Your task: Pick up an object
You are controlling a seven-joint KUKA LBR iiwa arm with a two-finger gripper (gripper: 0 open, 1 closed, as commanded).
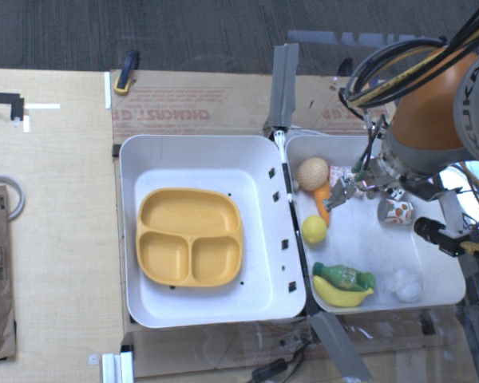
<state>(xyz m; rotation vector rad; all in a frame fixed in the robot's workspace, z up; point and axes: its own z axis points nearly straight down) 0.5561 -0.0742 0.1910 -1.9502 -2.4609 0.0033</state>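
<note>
Seen from above, my jaws [341,192] hang over the right bin [439,294], close beside the orange carrot [322,200] and the beige round ball [312,172]. A yellow lemon [314,229] lies just below the carrot. Nearer the front wall rests a yellow banana [341,293], touching a green bottle-like toy [347,276]. A small patterned cup [397,211] lies under my wrist, and something clear and crumpled [406,286] sits in the front right corner. The left bin [255,294] holds a yellow divided plate [190,237]
</note>
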